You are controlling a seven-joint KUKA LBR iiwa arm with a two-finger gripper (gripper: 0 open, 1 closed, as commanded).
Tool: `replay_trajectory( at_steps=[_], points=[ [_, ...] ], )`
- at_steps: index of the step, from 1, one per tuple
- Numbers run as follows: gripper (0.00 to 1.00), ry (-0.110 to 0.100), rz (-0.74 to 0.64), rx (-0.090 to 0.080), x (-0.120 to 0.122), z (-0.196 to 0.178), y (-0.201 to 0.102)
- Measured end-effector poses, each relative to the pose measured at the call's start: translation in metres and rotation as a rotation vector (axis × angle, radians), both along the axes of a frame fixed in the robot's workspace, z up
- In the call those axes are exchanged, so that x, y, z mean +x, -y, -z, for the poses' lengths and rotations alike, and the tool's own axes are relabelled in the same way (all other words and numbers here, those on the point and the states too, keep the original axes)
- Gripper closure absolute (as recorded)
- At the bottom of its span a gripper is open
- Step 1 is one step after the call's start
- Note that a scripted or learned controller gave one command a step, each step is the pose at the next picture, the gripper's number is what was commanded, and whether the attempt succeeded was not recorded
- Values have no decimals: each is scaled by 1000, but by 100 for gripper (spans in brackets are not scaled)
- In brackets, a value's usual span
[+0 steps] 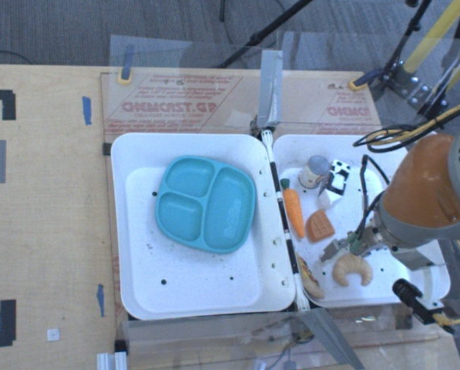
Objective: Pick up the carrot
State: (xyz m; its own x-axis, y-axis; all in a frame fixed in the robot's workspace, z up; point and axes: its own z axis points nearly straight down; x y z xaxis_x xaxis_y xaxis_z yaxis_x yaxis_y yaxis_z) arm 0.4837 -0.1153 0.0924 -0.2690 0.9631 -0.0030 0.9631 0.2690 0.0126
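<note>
The carrot (293, 212) lies loose in the right bin (424, 284), hard against that bin's left wall, its green top pointing away from the camera and its orange tip toward the near side, so the pick looks not yet made: nothing is lifted and nothing sits between any fingers. The gripper (351, 245) hangs low over the bin to the carrot's right, just above the croissant (352, 270) and beside the waffle piece (320, 227); whether its claw is spread or pressed together I cannot tell, since the wrist hides most of it. What is left, by my reading, is the whole grasp: shifting left across the waffle piece, coming down, closing, lifting. Room is tight (the carrot is close against the wall on one side and the waffle piece on the other), so a finger may foul the rim. The left bin (129, 206) holds a blue divided plate (206, 204), well apart from all this.
</note>
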Motion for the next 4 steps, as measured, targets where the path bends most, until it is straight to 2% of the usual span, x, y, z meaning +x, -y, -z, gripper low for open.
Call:
replay_trajectory(
  at_steps=[1,2,3,4],
  points=[
    [0,3,277,1,60,0,-16],
    [0,-4,174,-2,186,3,-11],
    [0,-3,319,2,143,2,-4],
    [0,2,226,-1,92,0,-18]
  ],
)
